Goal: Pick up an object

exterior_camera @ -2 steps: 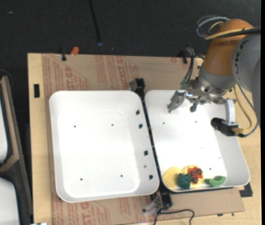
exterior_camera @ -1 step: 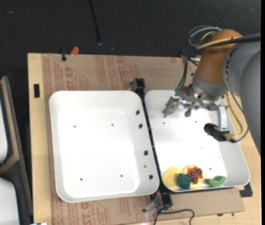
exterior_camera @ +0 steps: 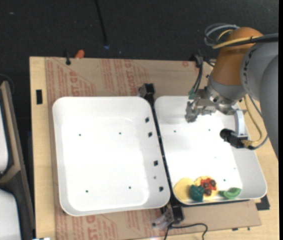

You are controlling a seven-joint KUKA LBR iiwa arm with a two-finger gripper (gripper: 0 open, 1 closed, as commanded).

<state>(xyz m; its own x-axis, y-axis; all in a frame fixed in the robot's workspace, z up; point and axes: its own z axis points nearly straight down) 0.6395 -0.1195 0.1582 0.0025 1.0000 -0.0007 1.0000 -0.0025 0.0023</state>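
Gripper stands at the far end of the right bin; objects lie at its near edge.

I see the gripper [exterior_camera: 197,110] over the right bin [exterior_camera: 246,169], close to that bin's far left corner, carrying nothing that I can see; I cannot tell whether it is spread or closed. The cluster of small objects [exterior_camera: 207,188], yellow, red, teal and green, sits against the near rim, well apart from the gripper. I judge the coming move must travel toward the counter's near edge. The left bin [exterior_camera: 61,149] lies alongside.
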